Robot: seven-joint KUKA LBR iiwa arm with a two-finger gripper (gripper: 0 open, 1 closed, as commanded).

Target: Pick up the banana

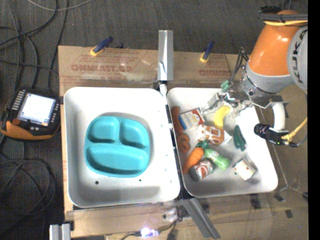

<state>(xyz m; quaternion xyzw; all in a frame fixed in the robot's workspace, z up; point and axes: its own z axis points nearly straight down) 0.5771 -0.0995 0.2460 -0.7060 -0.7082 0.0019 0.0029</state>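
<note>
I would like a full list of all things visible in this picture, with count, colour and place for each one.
bins: two, white, side by side on the bench
tray: one, turquoise, three compartments, in the left bin
banana: one, yellow, right bin, far part, under the gripper
carrot: one, orange, right bin, centre
can: one, red and silver, right bin, near edge
clamps: two, blue and yellow, on the board behind the bins
pendant: one, orange with screen, left of the bins
gripper: one, over the banana
arm: one, grey and orange, from the right

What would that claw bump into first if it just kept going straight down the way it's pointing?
Probably the banana: the gripper sits right over it in the right bin, pointing downward. Depth is hard to judge from this slanted view.
</note>
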